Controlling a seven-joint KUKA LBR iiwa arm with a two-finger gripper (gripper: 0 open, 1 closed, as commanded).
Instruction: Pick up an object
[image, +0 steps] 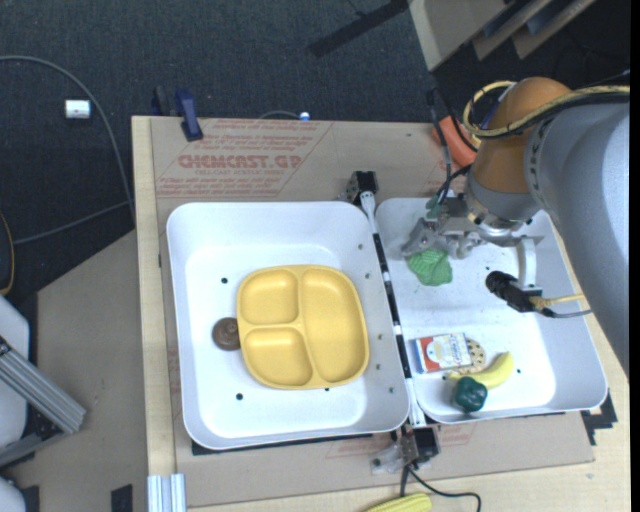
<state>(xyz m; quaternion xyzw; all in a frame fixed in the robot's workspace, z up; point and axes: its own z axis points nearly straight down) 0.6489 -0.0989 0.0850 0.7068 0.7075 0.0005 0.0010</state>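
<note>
A crumpled green leafy toy (431, 267) lies in the right bin's upper left part. Nearer the front edge lies a small flat red-and-white printed card packet (443, 352), with a short yellow plastic banana (494, 370) just to its right (curved, tilted) and a dark green rounded toy (469, 395) touching the banana's lower end.

Glossy yellow plastic divided plate (302, 327) (smooth) in a matt white plastic bin (200, 260) on brown cardboard (240, 160)
</note>
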